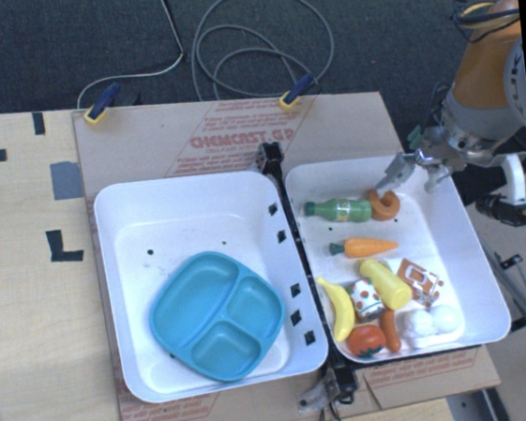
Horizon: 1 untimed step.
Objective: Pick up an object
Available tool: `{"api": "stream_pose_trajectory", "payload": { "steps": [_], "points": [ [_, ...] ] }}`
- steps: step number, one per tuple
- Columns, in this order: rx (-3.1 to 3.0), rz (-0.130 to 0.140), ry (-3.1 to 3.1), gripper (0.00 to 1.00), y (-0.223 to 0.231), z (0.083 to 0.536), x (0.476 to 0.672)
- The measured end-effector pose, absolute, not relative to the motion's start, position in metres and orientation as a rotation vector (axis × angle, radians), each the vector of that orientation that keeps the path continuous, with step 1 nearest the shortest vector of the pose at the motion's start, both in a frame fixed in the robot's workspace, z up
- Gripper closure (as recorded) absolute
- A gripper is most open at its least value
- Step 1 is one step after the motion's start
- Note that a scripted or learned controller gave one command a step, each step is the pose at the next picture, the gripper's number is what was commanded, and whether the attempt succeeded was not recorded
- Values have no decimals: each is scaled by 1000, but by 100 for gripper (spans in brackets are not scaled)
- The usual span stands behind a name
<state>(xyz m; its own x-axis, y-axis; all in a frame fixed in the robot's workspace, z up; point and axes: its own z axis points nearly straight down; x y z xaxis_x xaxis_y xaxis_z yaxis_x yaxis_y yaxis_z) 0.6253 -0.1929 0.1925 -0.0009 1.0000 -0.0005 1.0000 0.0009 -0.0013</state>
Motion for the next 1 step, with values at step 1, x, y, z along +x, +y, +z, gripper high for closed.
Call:
{"api": "stream_pose_trajectory", "payload": {
  "steps": [1],
  "points": [
    [-2232, -19, -2238, 0, -198, 111, 648]
  ]
}}
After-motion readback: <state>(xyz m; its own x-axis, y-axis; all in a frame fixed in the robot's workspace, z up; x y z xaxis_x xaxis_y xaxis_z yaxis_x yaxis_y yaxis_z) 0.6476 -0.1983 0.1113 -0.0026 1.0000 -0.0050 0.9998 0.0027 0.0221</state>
